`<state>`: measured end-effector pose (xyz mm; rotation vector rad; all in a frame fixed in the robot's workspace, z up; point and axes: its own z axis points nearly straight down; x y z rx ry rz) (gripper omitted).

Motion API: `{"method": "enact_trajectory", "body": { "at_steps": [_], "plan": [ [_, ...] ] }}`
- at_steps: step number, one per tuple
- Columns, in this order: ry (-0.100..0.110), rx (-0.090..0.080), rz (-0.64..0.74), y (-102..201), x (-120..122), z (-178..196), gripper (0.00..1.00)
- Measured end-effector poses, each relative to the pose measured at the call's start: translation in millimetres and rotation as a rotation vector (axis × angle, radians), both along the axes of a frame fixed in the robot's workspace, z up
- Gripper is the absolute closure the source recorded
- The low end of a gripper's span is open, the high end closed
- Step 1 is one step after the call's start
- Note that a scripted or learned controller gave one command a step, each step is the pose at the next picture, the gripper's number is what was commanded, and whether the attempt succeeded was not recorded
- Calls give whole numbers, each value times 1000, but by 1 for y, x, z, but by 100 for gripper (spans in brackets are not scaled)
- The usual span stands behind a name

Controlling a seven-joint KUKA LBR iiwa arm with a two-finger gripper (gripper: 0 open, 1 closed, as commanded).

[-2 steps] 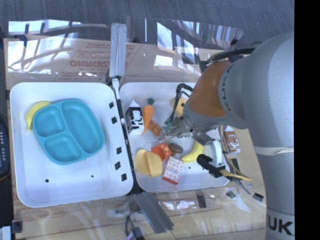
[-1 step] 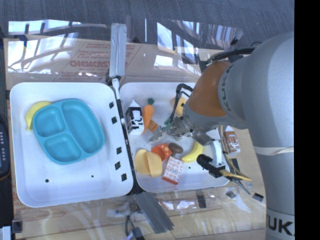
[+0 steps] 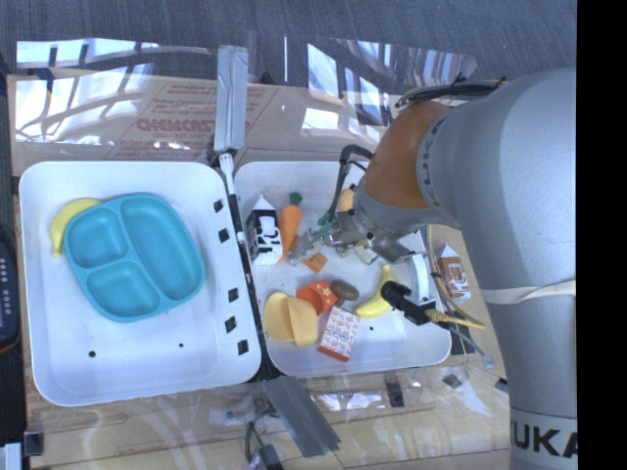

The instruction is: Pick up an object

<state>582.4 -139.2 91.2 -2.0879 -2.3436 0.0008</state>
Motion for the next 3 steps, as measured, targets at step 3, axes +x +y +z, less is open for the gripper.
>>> {"method": "enact_trajectory", "body": {
  "at_steps": [3],
  "plan": [
    [-9, 0, 21, 90, 60, 105, 100]
  ]
}}
